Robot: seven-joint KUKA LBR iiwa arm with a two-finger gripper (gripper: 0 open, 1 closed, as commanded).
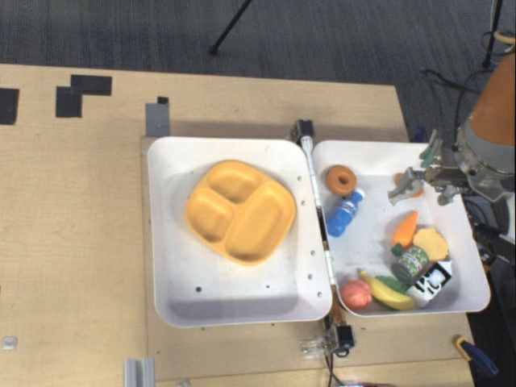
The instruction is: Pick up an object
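Hand, fingers apart and holding nothing, hovers at right bin's 2 o'clock rim. Open floor beneath; carrot at 6 o'clock. Table wooden.

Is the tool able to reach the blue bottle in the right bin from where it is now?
Probably yes. The tool hovers over the right bin, and the blue bottle lies apart in open floor beside the doughnut, with nothing on top of it.

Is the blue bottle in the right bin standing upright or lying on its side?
Lying on its side. The blue bottle shows its full length on the floor of the right bin, slanted, just below the doughnut.
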